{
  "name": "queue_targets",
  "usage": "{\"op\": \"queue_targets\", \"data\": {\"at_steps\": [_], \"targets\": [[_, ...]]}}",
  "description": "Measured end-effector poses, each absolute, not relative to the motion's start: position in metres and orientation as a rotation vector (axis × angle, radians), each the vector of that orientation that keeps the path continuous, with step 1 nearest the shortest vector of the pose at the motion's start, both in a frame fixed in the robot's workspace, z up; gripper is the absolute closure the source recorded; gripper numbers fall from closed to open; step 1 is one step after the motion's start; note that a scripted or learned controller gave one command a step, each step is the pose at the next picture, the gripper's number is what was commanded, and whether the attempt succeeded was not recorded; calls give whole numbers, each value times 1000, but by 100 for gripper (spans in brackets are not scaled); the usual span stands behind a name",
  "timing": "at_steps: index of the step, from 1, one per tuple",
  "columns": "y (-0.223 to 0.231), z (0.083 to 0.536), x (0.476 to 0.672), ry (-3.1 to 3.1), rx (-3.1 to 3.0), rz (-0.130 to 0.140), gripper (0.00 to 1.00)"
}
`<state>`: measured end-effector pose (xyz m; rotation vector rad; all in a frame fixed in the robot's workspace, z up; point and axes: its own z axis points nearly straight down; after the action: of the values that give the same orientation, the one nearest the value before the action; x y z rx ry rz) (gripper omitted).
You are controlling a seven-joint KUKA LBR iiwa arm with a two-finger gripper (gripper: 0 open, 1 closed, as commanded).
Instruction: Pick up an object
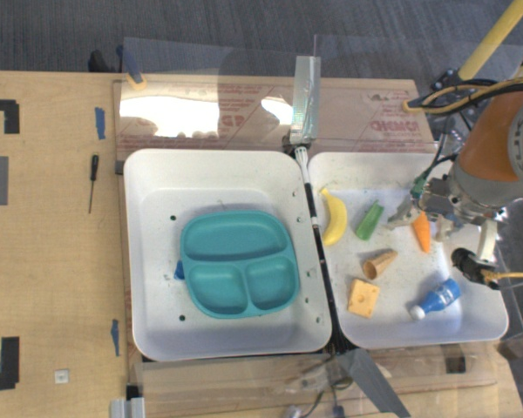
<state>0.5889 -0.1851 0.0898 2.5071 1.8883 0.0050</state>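
I see the arm (497,146) over the right bin (471,320), entering from the right. Its gripper (427,209) sits at the carrot (423,233), which lies by the bin's right side. Whether the jaws are released or clenched I cannot tell. Left of the carrot lie a green piece (369,221) and a banana (334,219). Nearer the front lie a cone (379,263), a cheese wedge (363,299) and a blue bottle (436,300). The left bin (148,233) holds a teal tray (238,264).

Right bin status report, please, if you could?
Gripper over right bin, by carrot. Nothing seen held. Banana, cheese, bottle lie apart.
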Motion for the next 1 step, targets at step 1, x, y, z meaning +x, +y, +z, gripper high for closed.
{"op": "queue_targets", "data": {"at_steps": [1], "targets": [[-185,99,589,1887,2508,6,100]]}}
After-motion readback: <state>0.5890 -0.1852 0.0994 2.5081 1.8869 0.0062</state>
